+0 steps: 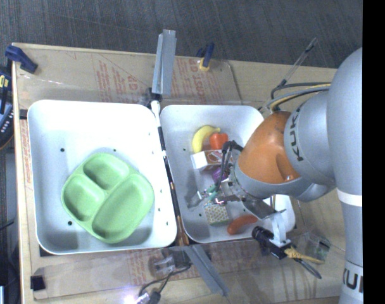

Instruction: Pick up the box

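Now, step: arm [268, 157] lowered over the right bin [180, 170], approaching the box [201, 159].
Jaws: cannot tell.
Next: close on the box beside the banana [203, 135].

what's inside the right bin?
In the right bin: banana, a red-orange item, box, a red piece, small clutter. The arm covers the rest.

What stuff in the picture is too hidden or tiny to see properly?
- Gripper: in the camera view the arm's orange band covers most of it, so its state stays unclear.
- Box: partly under the arm; its label is too small to read.
- Right bin: the arm hides its right side.
- Patterned item: too small to identify.
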You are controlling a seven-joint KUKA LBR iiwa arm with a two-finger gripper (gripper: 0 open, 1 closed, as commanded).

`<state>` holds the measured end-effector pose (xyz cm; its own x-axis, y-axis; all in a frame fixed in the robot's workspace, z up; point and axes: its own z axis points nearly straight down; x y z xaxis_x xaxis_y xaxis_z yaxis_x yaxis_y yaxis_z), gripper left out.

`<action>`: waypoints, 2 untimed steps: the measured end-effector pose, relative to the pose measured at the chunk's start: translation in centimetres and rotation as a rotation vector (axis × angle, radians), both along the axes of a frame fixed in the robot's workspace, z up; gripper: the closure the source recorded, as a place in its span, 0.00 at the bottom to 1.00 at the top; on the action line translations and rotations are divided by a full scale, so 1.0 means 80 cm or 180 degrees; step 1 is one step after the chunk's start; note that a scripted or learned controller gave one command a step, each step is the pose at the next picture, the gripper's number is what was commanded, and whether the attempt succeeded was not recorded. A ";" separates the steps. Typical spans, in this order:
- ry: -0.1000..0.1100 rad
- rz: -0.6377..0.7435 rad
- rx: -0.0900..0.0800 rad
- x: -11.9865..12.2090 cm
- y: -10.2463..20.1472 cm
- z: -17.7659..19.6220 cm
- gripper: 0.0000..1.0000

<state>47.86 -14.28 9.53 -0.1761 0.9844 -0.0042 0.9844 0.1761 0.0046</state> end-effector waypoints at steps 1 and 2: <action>-0.0011 0.0014 -0.0011 0.002 -0.002 0.014 1.00; -0.0010 0.0019 -0.0013 0.002 -0.002 0.014 0.00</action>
<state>48.05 -14.43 10.64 -0.1818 0.9833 -0.0087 0.9833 0.1819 0.0070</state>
